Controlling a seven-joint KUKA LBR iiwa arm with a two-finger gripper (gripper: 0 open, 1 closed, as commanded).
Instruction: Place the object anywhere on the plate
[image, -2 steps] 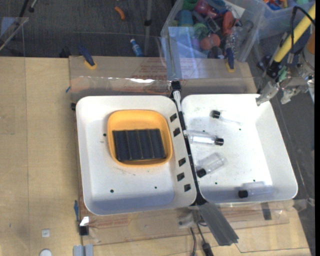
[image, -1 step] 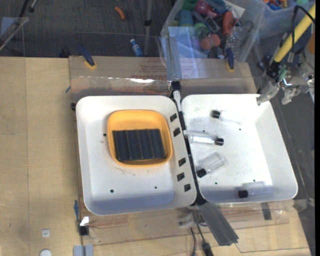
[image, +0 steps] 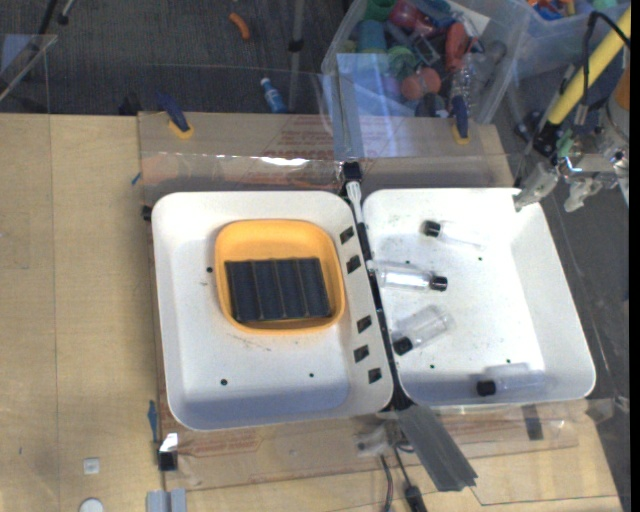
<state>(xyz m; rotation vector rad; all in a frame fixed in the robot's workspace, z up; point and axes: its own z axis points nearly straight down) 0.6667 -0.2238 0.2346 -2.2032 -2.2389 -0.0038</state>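
Two white bins (image: 200, 390) on wooden bench (image: 70, 300)

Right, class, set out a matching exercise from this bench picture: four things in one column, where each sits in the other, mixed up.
Things:
1. plate
2. dark ridged block
3. clear vials
4. hand

Places:
A. right bin
B. on the plate
C. above the right bin's far right corner
D. left bin

Pairs: 1-D, 2-B, 3-A, 4-C
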